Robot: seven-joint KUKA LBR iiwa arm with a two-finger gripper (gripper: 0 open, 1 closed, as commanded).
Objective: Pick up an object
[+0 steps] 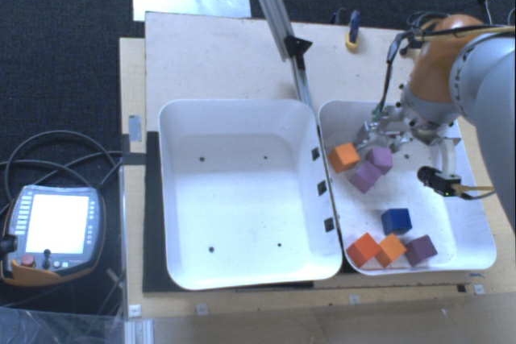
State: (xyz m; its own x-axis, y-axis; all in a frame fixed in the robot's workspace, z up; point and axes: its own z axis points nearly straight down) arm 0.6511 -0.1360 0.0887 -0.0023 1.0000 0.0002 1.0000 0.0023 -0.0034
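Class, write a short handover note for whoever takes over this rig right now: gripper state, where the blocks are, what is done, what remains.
Gripper: low in the right bin, over the upper cluster; finger state unclear.
Upper cluster: orange block and two light purple blocks.
Lower group: blue block, red-orange block, second orange block, dark purple block.
Left bin: white.
Done: no pick confirmed.
Left: grasp and lift one block.

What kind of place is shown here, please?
Probably a robotics lab or test cell: a grey arm reaches over two white bins holding coloured blocks, and a teach pendant lies on the dark floor.
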